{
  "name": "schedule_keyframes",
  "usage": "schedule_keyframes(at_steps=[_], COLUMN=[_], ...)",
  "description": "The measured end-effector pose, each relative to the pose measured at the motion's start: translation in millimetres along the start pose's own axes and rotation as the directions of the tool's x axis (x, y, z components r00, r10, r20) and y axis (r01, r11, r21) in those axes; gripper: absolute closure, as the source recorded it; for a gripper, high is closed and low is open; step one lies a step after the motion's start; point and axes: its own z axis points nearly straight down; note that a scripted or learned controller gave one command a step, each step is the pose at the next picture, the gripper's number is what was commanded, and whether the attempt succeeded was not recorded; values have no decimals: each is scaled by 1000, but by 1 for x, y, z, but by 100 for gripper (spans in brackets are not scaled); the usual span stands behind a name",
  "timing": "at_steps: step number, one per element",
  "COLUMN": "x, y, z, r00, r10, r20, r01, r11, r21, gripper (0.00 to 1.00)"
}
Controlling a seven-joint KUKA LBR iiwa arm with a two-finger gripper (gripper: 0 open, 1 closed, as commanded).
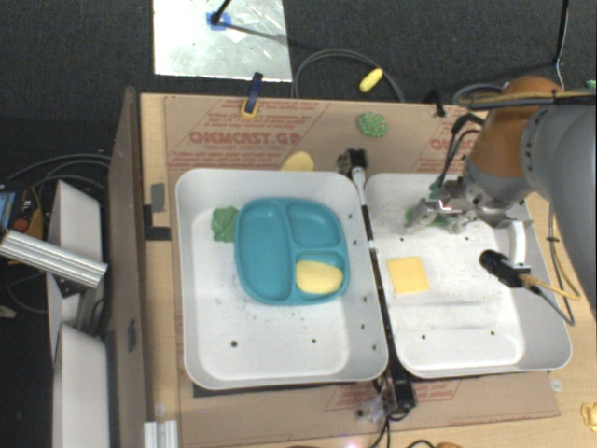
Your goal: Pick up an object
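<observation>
Yellow square block [408,274] is lying flat in the right bin [466,343], well apart from the walls, so I am reading it as the easiest pick. My gripper [431,210] is hovering near the bin's back wall, beyond the block; jaws' state I cannot tell. Blue divided plate [280,250] is cradling a yellow piece [319,276] in the left bin [270,353]

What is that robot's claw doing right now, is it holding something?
Gripper: low over the right white bin, near a small green object; whether it is open, closed or holding anything cannot be told.
</observation>
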Motion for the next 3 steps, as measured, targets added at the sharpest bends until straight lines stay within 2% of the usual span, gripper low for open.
schedule_keyframes(at_steps=[1,2,3], x=[-5,-5,-5], y=[29,30,30], z=[2,-11,-11], r00=[1000,1000,1000], r10=[-4,-6,-7], r20=[-1,-1,0], r01=[4,6,7], r11=[1000,1000,1000], r21=[3,1,1], gripper=[0,100,0])
